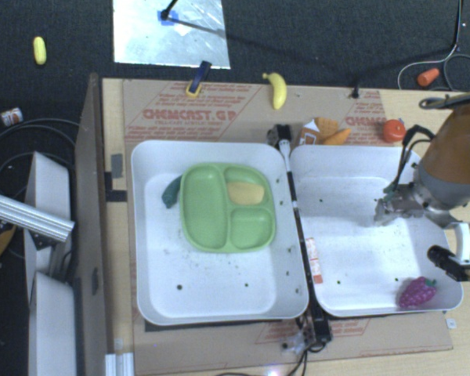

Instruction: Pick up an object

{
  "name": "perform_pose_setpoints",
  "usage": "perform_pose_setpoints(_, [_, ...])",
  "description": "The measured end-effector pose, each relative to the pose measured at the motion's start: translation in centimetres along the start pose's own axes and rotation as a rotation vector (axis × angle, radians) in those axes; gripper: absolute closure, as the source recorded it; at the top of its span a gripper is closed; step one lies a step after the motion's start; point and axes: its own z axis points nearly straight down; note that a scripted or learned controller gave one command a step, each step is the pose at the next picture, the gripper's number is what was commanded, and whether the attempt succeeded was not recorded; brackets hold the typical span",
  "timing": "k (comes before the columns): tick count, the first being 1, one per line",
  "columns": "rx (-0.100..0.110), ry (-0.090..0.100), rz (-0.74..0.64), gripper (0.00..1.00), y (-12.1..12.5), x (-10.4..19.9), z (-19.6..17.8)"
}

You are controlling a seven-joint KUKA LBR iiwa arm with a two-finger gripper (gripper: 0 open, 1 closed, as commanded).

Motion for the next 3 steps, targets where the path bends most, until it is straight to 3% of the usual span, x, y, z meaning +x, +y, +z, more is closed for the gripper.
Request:
perform_pose_setpoints(1, [0.008,0.002,0.002,1.0,-3.3,0.0,2.1])
perform_pose_setpoints(2, [-0.002,0.002,-0.008,1.0,-2.7,5.9,-5.8])
perform_pose_setpoints(3, [0.003,0.001,-0.001,0.0,-2.9,5.5,-5.4])
